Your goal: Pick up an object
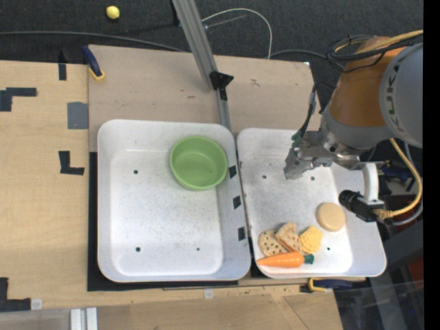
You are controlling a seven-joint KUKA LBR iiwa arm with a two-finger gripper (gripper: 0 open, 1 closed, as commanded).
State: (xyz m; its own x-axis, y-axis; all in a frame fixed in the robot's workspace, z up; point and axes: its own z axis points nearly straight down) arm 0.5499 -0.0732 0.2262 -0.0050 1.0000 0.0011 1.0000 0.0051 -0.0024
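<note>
Hand (297, 165) hovers over right bin (275, 143), upper part; cannot tell its state. Carrot (280, 260) lies at that bin's front edge, beside crackers (278, 240), corn piece (311, 239), round bun (331, 217). Carrot probably light, stiff, smooth; grip across middle. Left bin (137, 205) holds green bowl (198, 162).

- My bench (151, 88) is pale wood with dark tape marks (67, 162)
- Behind it, dark floor (309, 12), a yellow ball (113, 12), loose cables (240, 19)
</note>
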